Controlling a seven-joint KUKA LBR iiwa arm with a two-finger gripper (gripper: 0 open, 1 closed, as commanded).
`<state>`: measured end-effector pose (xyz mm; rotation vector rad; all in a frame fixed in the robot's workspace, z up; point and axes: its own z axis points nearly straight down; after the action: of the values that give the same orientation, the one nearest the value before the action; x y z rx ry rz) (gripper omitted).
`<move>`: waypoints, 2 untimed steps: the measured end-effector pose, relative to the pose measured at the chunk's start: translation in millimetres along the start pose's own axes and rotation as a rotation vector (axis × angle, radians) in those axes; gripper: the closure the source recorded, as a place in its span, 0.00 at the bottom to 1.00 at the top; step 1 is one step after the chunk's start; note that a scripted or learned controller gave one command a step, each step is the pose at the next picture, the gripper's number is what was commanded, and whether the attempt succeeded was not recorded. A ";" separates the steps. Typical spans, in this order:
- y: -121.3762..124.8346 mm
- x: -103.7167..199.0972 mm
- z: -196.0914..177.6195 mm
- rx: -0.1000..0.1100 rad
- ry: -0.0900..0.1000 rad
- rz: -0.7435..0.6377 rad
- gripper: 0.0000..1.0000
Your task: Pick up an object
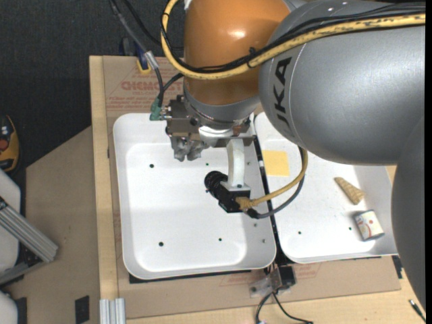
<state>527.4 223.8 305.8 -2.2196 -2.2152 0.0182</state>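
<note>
My gripper (pixel 187 150) hangs over the far part of the left bin (pixel 169 248), under the arm's orange band, and nothing shows beneath it. In the right bin (pixel 317 245) a flat yellow square (pixel 275 162) lies near the dividing wall, just right of the gripper. Further right lies a tan wedge-shaped piece (pixel 349 190). Near the right bin's front right corner sits a small white block with a red mark (pixel 368 225). The arm hides the far part of the right bin.
Both bins rest on a brown cardboard sheet (pixel 101 147). A blue-and-yellow clip with a cable (pixel 144 61) sits at the sheet's far edge. A cable connector (pixel 277 279) lies at the front edge between the bins.
</note>
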 end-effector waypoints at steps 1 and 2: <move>-37.9 0.8 -26.1 -0.008 0.005 -0.004 1.00; -49.0 0.6 -40.4 -0.014 0.006 -0.004 1.00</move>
<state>478.9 224.7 346.9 -2.2190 -2.2239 -0.0036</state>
